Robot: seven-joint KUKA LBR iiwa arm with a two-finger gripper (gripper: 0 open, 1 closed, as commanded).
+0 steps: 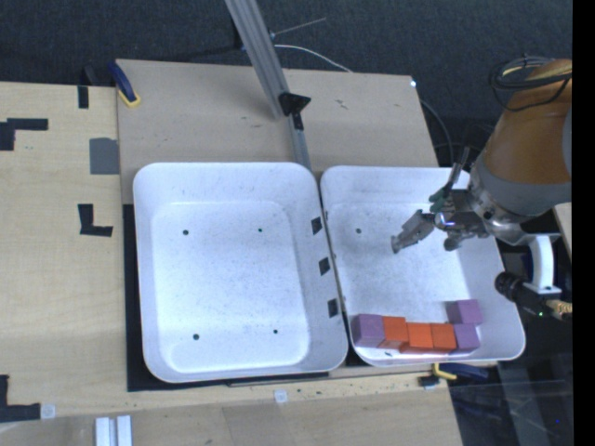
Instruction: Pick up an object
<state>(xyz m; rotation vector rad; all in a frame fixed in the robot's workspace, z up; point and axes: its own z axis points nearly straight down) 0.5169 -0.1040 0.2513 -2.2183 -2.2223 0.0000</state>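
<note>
While the left bin sits with just its white speckled floor showing, all the stuff is over in the right bin. Along that bin's front edge there's a purple block, then orange blocks, then more purple blocks stacked in the front right corner. The gripper hovers over the bin's middle, well apart from the blocks; honestly can't tell whether it's clenched or released.

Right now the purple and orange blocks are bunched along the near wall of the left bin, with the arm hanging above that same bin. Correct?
Not quite. The camera view shows the purple and orange blocks along the near wall of the right bin, not the left. The arm does hang above that same bin.
</note>
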